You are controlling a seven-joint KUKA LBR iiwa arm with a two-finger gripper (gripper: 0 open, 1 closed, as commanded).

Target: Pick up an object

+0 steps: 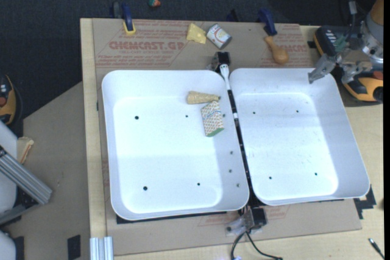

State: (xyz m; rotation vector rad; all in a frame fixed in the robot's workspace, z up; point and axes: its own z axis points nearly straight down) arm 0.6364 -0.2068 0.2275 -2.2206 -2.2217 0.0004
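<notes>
At the top right corner of the right bin [341, 131] I saw the gripper [332, 67] parked over the rim, grey fingers pointing down-left. I couldn't tell its state from this angle; nothing showed between them. The left bin [122, 149] had two objects near its upper right: a tan cone-shaped piece [202, 97] lying on its side, and just below it, about touching, a green-and-white patterned packet [212, 118]. Both sat well apart from the gripper, across the divider. On the cardboard [152, 44] behind the bins I saw a yellow wedge [196, 34], a small white box [219, 36] just beside it, and an orange-brown wooden piece [277, 52] further right. Blue clamps [127, 16] pinned the board's back edge.
</notes>
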